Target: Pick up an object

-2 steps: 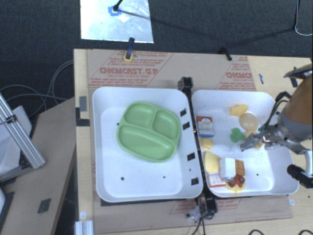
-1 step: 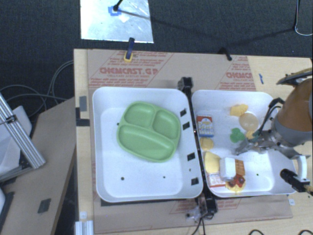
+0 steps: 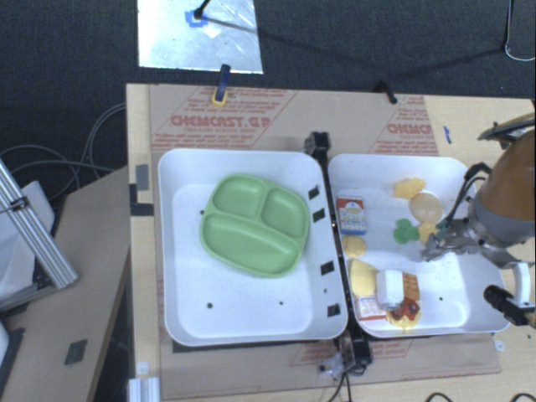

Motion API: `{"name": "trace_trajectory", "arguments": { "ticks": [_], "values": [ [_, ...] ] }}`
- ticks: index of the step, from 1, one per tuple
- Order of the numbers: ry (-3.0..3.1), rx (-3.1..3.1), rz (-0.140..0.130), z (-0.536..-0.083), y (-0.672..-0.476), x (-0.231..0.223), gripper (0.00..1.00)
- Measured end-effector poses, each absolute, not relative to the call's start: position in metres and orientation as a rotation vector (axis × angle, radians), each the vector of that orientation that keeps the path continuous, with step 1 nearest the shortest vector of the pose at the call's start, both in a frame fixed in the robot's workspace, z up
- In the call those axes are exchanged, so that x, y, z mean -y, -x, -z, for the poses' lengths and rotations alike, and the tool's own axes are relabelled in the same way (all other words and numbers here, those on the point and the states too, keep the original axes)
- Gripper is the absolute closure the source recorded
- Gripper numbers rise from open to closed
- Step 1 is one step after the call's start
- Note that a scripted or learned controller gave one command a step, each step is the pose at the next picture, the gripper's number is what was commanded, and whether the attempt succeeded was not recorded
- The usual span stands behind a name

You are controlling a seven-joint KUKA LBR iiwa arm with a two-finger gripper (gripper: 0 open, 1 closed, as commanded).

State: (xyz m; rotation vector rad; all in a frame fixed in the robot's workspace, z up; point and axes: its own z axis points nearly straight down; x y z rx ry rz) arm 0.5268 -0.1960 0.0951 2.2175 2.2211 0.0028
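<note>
Toys lie scattered in the right bin (image 3: 481, 315): a green piece (image 3: 405, 232) mid-bin, a yellow piece (image 3: 409, 188) and pale ball (image 3: 425, 205) toward its far edge, a small box (image 3: 351, 214) by the left wall, and a yellow, white and red cluster (image 3: 387, 290) at the near edge. Hand (image 3: 435, 245) hangs just beside the green piece; its state I cannot tell. Left bin (image 3: 180, 224) holds a green tray (image 3: 255, 224).
</note>
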Motion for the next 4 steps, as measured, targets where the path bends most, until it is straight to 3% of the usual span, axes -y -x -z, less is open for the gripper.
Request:
{"name": "trace_trajectory", "arguments": {
  "ticks": [2, 3, 4],
  "values": [
    [-2.209, -2.224, -0.006, -0.209, -0.531, 0.177, 1.0],
    [-2.212, -2.225, -0.003, -0.225, -0.532, 0.177, 1.0],
    [-2.209, -2.23, -0.005, -0.233, -0.552, 0.133, 1.0]
  ]
}}
